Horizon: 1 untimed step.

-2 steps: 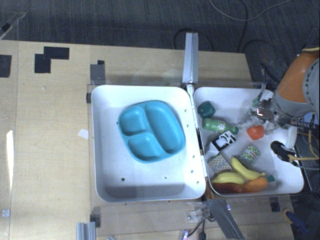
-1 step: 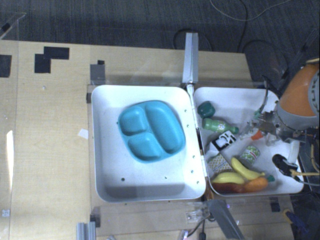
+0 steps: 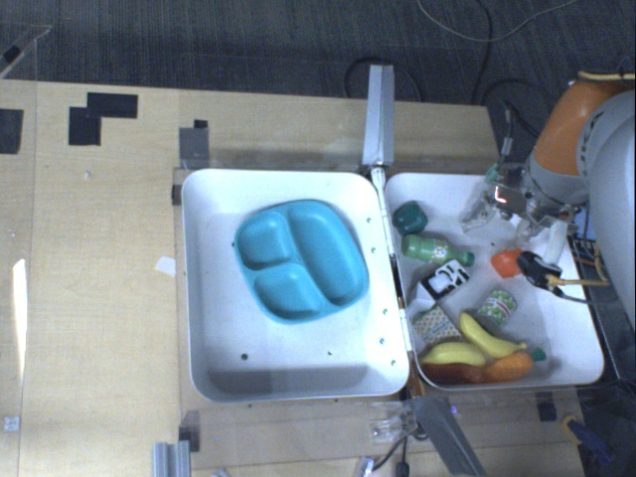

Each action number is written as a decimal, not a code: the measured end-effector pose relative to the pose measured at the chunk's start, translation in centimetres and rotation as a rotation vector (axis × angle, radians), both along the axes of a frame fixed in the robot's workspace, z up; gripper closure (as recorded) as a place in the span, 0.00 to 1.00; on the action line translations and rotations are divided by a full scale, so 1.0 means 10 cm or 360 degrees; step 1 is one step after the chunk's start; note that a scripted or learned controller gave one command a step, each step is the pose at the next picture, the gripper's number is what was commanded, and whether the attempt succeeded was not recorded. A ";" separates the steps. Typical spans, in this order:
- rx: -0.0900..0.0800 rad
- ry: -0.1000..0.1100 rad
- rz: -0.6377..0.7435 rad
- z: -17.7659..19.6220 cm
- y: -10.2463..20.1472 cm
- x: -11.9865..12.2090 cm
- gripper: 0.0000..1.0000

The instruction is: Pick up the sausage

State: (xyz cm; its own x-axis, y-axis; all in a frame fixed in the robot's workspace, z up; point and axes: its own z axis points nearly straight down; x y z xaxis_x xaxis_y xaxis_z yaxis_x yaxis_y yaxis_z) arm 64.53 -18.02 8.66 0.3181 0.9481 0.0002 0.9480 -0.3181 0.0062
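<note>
The sausage [image 3: 455, 373], dark red-brown, lies untouched at six o'clock in the right bin [image 3: 592, 364], against the near wall, touching the banana [image 3: 475, 342] above it and the carrot [image 3: 510, 366] to its right. The gripper [image 3: 497, 199] hangs at twelve o'clock over that bin, well apart from the sausage; how it is set I cannot tell. Nothing is lifted yet, so the reach, grasp and lift all remain. The left bin [image 3: 204, 296] holds a blue tray [image 3: 301, 257].
</note>
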 end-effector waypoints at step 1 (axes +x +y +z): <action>0.0003 -0.0004 -0.0448 0.01 -0.07 -0.56 0.00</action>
